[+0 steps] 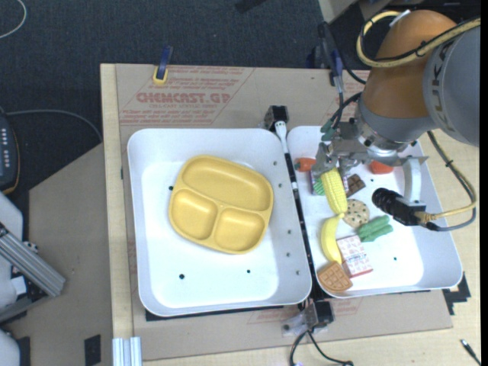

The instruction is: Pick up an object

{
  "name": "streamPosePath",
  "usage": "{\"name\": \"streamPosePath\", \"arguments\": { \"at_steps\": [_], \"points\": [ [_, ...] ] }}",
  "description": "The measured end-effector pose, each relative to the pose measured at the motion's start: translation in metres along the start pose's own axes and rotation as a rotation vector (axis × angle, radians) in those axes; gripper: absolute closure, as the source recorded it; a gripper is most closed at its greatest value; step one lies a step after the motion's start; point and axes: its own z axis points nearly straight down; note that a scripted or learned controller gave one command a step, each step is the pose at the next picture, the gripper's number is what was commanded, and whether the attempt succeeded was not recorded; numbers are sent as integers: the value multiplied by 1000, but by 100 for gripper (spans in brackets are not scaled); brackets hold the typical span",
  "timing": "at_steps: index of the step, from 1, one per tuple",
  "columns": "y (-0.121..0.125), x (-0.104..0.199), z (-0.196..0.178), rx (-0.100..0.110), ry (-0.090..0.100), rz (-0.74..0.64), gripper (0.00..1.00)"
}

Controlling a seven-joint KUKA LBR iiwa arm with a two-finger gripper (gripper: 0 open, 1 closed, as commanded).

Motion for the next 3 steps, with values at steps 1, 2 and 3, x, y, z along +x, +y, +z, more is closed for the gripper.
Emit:
{"name": "streamPosePath", "arguments": {
  "at_steps": [1, 2, 3],
  "points": [
    [-7, 30, -17, -5, -2, 2, 100],
    [-2, 28, -12, -4, -4, 5, 100],
    [-12, 31, -17, -2, -2, 5, 100]
  ]
}}
